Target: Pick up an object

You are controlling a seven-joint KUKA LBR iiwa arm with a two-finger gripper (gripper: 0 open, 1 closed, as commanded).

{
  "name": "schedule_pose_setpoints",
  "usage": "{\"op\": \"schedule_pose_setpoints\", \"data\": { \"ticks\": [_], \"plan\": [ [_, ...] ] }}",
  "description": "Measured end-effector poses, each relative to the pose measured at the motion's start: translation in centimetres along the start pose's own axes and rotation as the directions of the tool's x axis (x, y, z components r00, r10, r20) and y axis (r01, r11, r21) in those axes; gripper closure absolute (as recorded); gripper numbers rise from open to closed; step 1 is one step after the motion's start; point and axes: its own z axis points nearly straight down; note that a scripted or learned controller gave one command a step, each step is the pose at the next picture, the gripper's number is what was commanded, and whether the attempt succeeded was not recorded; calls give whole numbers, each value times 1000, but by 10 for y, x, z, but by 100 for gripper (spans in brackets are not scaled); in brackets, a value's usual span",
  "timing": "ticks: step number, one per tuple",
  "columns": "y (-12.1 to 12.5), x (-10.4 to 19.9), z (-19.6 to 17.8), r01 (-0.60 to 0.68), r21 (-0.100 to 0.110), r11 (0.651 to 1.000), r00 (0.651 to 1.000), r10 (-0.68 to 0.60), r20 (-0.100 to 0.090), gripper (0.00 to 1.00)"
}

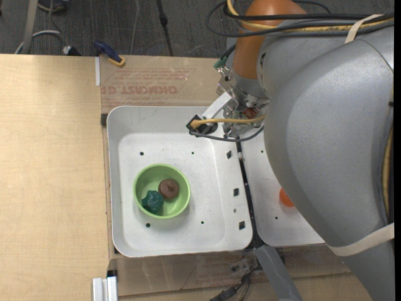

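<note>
A green bowl (162,190) sits in the left bin (207,231), toward its front left. Inside the bowl lie a brown round object (168,187) and a teal lumpy object (152,200), side by side. My gripper (240,114) hangs over the back edge between the two bins, well away from the bowl, to its back right. A small orange object (285,197) peeks out in the right bin (276,227), partly hidden by my arm.
My large grey arm covers most of the right bin. A cardboard sheet (147,83) lies behind the left bin, and a wooden board (50,168) lies to its left. A blue and yellow clamp (109,54) sits at the back.
</note>
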Motion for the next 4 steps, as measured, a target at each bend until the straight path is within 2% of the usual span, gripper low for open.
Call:
{"op": "schedule_pose_setpoints", "data": {
  "ticks": [1, 2, 3, 4],
  "plan": [
    [-91, -13, 100, 76, 1, 997, 997, -76, -2, 100],
    [-118, -1, -145, 591, -4, 807, 807, -591, -2, 100],
    [-59, -18, -45, 689, -1, 725, 725, -689, 0, 100],
    [-104, -41, -125, 727, -5, 687, 687, -727, -2, 100]
  ]
}}
